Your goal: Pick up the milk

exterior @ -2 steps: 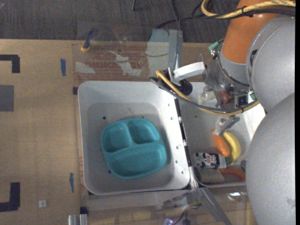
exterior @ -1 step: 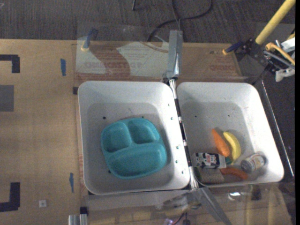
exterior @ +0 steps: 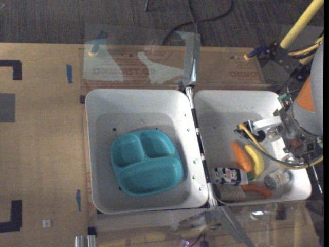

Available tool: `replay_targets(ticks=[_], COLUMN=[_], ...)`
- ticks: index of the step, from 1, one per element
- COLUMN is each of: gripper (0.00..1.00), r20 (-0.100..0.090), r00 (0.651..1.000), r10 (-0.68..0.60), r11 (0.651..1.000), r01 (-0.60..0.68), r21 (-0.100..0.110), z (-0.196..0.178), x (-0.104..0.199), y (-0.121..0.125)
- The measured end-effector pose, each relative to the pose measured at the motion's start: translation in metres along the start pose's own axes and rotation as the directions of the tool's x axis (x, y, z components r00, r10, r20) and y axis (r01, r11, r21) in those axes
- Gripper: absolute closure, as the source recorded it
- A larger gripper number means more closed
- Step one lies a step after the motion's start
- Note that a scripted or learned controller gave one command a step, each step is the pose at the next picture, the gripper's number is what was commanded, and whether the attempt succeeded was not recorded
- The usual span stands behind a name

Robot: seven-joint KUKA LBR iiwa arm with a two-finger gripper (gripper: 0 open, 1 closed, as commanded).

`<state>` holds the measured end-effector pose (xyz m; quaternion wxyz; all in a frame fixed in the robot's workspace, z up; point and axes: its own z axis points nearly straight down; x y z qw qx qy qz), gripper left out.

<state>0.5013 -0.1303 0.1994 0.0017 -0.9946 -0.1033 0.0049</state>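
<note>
- Milk (exterior: 227, 175): small carton lying on its side near the front-left corner of the right bin (exterior: 216, 107), long axis left-right.
- Left bin (exterior: 103, 112): teal divided plate (exterior: 147, 161).
- Right bin: milk, carrot (exterior: 241, 157), banana (exterior: 255, 159), small jar (exterior: 276, 179).
- Gripper (exterior: 288, 138): above right bin; finger state cannot be told.

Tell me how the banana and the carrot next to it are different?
The banana is yellow and curved; the carrot is orange and straighter. The banana lies nearer the arm's side of the right bin; the carrot lies nearer the milk. Both are long, thin, and lie flat, side by side.
</note>
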Motion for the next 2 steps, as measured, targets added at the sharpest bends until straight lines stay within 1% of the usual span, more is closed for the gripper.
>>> replay_targets(ticks=[1, 2], gripper=[0.0, 0.0], r20=[-0.001, -0.003], r00=[1.0, 1.0], r10=[0.0, 0.005], r11=[1.0, 1.0], r01=[0.0, -0.005], r21=[-0.002, -0.001], z=[-0.064, 0.093], x=[-0.017, -0.019], y=[-0.024, -0.016])
